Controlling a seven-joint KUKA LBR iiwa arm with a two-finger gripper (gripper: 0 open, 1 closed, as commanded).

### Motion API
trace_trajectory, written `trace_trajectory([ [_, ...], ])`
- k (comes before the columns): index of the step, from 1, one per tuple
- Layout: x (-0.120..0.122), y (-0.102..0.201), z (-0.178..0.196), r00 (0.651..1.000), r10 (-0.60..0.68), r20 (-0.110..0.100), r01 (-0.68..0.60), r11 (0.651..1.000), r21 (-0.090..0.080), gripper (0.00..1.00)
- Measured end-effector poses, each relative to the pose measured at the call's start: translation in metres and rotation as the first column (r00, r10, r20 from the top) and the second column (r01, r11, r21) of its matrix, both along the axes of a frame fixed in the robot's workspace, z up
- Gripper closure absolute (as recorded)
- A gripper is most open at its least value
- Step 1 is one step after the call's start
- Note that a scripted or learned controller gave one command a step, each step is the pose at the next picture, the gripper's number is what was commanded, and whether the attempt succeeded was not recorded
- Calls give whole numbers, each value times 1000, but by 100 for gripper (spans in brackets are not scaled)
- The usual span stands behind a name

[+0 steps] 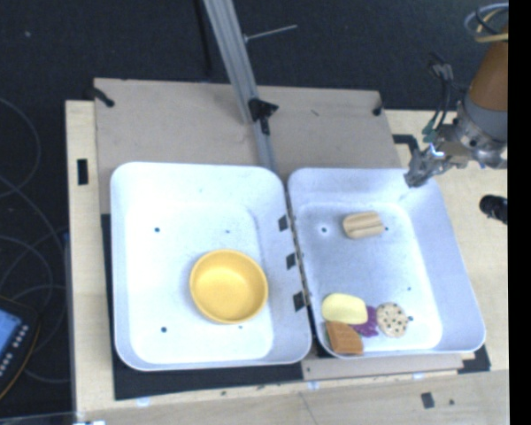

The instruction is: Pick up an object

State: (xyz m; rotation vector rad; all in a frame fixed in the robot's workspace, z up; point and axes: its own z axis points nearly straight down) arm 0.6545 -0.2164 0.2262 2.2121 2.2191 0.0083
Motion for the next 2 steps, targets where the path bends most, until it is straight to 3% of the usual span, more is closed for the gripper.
trace_trajectory([
  [1,1,-1,18,1000,1,-5,-1,1000,2,100],
  [2,-13,44,24,1000,3,-9,-3,1000,3,100],
])
